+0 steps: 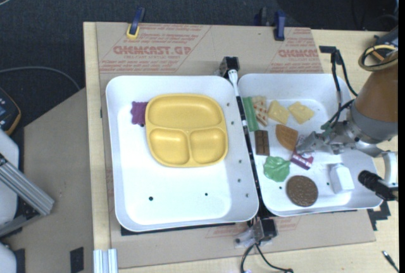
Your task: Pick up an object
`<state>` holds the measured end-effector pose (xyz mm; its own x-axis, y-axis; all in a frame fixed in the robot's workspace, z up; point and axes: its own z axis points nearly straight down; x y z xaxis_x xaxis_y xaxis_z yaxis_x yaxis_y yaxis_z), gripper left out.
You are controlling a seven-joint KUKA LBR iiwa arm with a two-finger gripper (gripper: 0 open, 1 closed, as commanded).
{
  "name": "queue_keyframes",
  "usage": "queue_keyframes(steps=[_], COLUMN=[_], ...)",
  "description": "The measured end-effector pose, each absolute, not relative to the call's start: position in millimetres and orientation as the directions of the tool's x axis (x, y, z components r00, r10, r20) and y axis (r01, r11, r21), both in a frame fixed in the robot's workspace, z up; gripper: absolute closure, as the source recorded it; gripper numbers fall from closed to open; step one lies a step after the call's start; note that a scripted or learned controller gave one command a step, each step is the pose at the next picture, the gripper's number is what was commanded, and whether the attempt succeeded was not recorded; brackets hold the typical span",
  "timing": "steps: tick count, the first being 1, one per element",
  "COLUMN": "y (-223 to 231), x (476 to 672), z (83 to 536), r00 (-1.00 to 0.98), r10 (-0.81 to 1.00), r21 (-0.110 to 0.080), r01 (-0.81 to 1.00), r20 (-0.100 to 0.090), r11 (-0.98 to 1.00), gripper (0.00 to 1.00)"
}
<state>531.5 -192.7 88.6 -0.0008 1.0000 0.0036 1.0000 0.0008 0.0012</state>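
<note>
Nothing is lifted yet: small items sit in the right bin (pixel 250 85) at centre right, my gripper (pixel 308 146) low beside the purple piece (pixel 301 160), its grip state I cannot tell, so grasping and raising remain.

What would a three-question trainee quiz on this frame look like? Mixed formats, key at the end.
1. True or false: the yellow divided plate lies in the right bin.
2. Multiple choice: which item sits nearest the front edge of the right bin? A) the brown round disc B) the pale yellow piece C) the green strip
3. Short answer: what colour is the thing peeking out from behind the plate's left edge?

Key:
1. False. It lies in the left bin.
2. A.
3. Purple; the purple thing is partly hidden by the plate.
</note>
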Motion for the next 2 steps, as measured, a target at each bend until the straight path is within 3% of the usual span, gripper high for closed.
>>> queue_keyframes(steps=[1, 2], y=[-193, -187], x=[534.8, 541.9], z=[102, 162], r00=[-0.001, -0.002], r10=[1.0, 1.0], r21=[0.014, 0.008], r01=[1.0, 1.0], r20=[-0.001, -0.003], r11=[0.001, 0.002], gripper=[1.0, 1.0])
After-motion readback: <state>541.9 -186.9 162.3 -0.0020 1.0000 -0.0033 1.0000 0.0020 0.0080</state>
